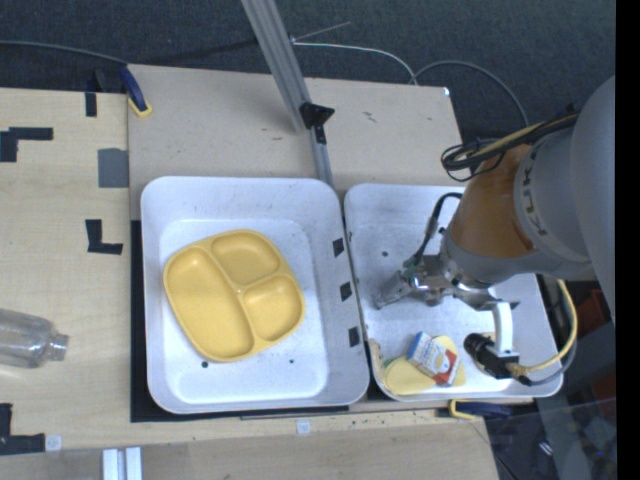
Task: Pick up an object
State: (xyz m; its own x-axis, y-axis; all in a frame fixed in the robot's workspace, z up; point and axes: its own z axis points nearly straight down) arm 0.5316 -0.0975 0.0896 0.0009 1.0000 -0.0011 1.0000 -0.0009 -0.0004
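Note:
In the right bin (390,218), near its front edge, lies a small white packet (437,355) with blue and red print. It rests against a flat yellow piece (402,376). My gripper (390,293) hangs low over the middle of the right bin, pointing left, a short way behind and to the left of the packet. I see nothing held at its tip. The grey arm with its orange band (490,213) comes in from the right. A yellow divided plate (233,293) lies in the left bin (160,198).
A clear plastic bottle (28,337) lies on the bench at the far left. A slanted metal pole (277,48) ends at the back between the bins. Black cables (480,153) loop over the arm.

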